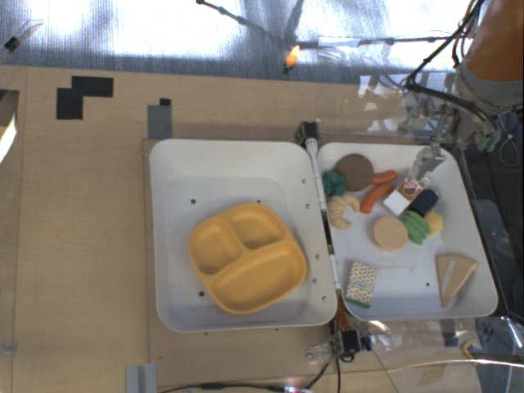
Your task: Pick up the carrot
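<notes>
The carrot (373,198) is a short orange stick lying at a slant in the upper middle of the right bin (479,297), right beside a redder sausage-like piece (384,178). My gripper (426,164) hangs over the bin's upper right part, to the right of the carrot and apart from it. Nothing shows in its grasp. The orange-banded wrist (495,43) rises above it at the top right.
Around the carrot lie a brown round patty (354,169), a green piece (332,184), a croissant (340,211), a white and red box (407,196), a tan disc (390,233) and a cheese wedge (453,275). A yellow divided plate (247,256) sits in the left bin (164,219).
</notes>
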